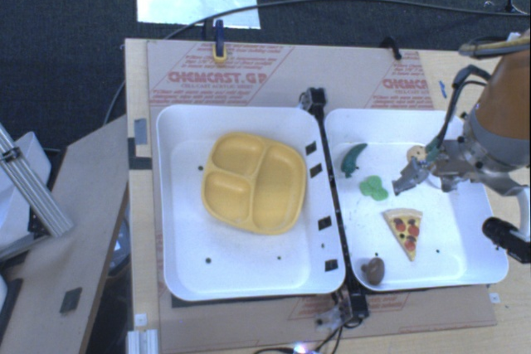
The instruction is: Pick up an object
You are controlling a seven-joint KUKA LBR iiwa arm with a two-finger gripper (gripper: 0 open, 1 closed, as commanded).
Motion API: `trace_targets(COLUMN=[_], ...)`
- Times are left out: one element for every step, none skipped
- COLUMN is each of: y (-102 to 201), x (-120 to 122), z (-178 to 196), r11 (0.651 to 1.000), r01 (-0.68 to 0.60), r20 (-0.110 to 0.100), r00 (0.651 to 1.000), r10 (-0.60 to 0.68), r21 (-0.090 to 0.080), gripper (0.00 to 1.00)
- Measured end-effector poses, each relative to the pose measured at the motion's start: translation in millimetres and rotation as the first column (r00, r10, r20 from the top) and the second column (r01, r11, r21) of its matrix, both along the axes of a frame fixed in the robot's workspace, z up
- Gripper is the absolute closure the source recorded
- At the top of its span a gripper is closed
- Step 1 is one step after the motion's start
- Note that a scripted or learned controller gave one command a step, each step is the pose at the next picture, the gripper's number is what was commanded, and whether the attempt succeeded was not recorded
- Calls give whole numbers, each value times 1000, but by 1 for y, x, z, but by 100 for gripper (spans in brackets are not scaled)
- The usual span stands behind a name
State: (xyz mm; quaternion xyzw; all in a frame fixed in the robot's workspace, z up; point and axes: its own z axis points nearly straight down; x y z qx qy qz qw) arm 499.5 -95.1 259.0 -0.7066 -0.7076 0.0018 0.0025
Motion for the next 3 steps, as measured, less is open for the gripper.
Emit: trace_targets(y=[0, 0, 0], x=[1, -8, -8], z=[4, -48, -111], r11=[1000, 1000, 1000], r01=[-2, 0, 0], r20=[8, 3, 1], r00=[1000, 1000, 1000], r10=[2, 0, 0], r21=[-1, 0, 0], gripper=[0, 0, 0])
